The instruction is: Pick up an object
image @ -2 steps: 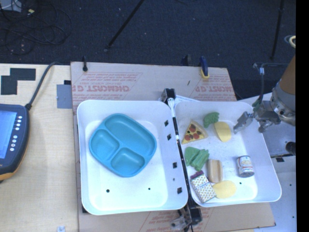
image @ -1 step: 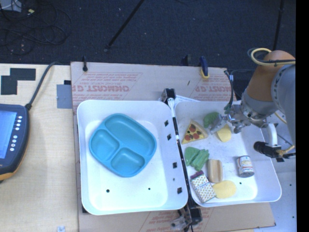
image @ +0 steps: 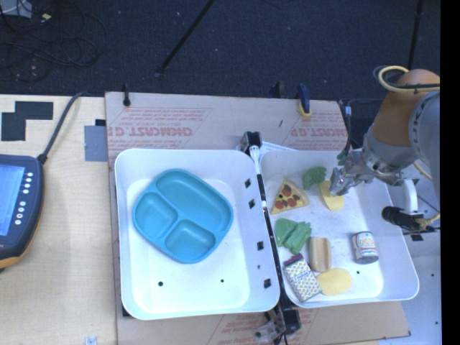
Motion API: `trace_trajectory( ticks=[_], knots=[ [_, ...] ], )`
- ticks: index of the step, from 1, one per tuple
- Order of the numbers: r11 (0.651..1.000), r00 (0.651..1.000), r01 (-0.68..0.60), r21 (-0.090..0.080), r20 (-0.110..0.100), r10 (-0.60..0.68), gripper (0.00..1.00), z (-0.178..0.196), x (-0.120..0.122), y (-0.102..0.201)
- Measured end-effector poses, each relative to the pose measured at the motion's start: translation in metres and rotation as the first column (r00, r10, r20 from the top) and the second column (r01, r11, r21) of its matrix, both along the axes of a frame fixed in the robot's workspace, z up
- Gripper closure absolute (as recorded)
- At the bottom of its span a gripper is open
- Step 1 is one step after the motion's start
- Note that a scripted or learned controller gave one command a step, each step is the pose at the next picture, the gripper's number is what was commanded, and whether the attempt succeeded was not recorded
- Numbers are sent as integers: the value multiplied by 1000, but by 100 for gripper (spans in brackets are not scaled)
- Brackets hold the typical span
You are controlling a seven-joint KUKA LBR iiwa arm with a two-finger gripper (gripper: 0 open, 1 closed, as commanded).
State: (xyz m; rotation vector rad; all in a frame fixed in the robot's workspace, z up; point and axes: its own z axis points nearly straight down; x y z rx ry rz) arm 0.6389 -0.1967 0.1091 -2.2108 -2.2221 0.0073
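Down by the right bin's (image: pixel 402 293) front edge sit a checkered box (image: pixel 302 279) and yellow lemon (image: pixel 335 282). Near its back edge, the gripper (image: pixel 338 185) touches a yellow cheese piece (image: pixel 332 200); I cannot tell its state.

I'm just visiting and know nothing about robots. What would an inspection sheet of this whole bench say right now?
Surface: two white bins side by side, left bin, right bin.
Job's things: pizza slice, yellow piece, green pieces, bun, can, patterned pack, yellow round piece, all in the right bin.
Clutter: blue divided plate in the left bin.
Hand: low over the yellow piece; grip unclear.
Cables: black cable to the tablet.
Surroundings: cardboard sheet, dark floor.
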Motion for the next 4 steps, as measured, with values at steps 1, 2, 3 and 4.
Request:
trace_trajectory(
  ticks=[1, 2, 3, 4],
  knots=[
    [1000, 1000, -1, 0, -1, 1, 0, 0, 0, 0],
    [1000, 1000, 4, 0, 3, -4, 0, -24, 4, 7],
    [1000, 1000, 1, 2, 1, -1, 100, -16, 5, 7],
    [1000, 1000, -1, 0, 9, 1, 100, 47, 7, 71]
  ],
)
